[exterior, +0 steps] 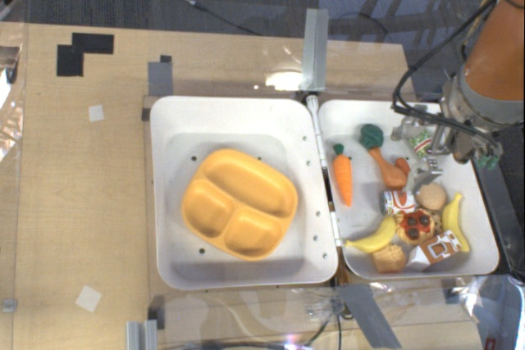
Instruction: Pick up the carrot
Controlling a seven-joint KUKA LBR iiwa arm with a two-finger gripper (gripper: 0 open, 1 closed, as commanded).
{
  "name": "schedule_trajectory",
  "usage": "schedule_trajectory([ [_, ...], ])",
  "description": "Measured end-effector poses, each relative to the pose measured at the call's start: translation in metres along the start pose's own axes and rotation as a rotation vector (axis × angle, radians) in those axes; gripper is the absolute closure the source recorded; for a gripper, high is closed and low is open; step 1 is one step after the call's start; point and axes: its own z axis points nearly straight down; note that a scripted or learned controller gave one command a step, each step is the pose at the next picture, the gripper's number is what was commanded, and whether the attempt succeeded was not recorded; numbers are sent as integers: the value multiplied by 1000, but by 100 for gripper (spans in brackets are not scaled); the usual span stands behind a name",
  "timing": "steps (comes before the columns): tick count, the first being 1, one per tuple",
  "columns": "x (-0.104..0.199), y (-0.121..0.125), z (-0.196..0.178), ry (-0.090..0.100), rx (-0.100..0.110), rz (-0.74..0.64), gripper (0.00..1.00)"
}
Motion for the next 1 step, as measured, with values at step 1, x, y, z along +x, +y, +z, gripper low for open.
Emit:
schedule_trajectory([
  [1, -47, 14, 91, 10, -3, 25, 0],
])
